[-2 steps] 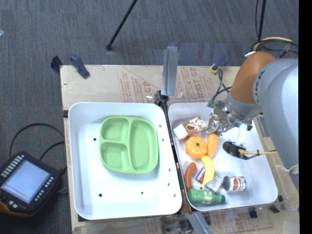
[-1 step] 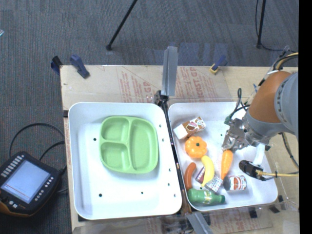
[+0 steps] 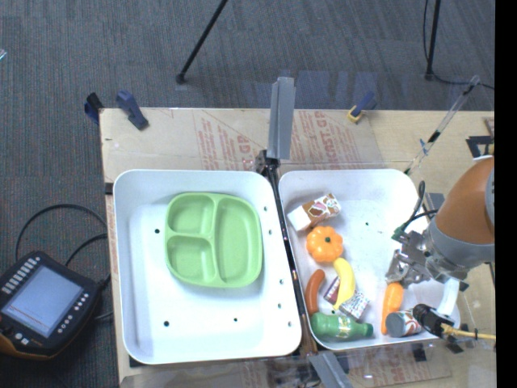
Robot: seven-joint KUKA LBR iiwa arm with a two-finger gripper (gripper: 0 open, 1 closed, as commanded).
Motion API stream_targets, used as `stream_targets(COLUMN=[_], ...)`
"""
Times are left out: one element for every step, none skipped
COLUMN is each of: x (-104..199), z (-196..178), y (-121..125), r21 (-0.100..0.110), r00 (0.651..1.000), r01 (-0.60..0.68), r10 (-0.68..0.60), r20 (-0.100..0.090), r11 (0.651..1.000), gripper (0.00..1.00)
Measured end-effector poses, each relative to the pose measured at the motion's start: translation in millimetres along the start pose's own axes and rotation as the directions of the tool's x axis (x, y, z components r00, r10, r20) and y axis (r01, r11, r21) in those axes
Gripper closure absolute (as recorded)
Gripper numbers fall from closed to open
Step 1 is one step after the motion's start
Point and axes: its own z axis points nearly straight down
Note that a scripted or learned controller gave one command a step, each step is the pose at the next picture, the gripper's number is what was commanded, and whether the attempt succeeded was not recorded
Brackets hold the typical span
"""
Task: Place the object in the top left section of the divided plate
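Arm (image 3: 467, 217) bent low, hand (image 3: 406, 272) above the carrot (image 3: 392, 301)

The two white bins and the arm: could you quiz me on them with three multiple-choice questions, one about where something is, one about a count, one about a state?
1. Where does the green divided plate lie?
A. in the left bin
B. in the right bin
C. on the floor

2. How many sections does the plate have?
A. two
B. three
C. five

3. What is in the plate's top left section now?
A. the banana
B. the green bottle
C. nothing

Answers:
1 A, the plate rests in the left bin.
2 B, two small sections beside one long one.
3 C, the banana and the green bottle both lie in the right bin, near the gripper.
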Motion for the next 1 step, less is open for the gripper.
stream_targets(x=[-15.4], z=[-2.1], y=[-23.3], r21=[-0.009], r00=[0.998], r01=[-0.059], r10=[0.059], r20=[-0.004], r11=[0.998], gripper=[1.0])
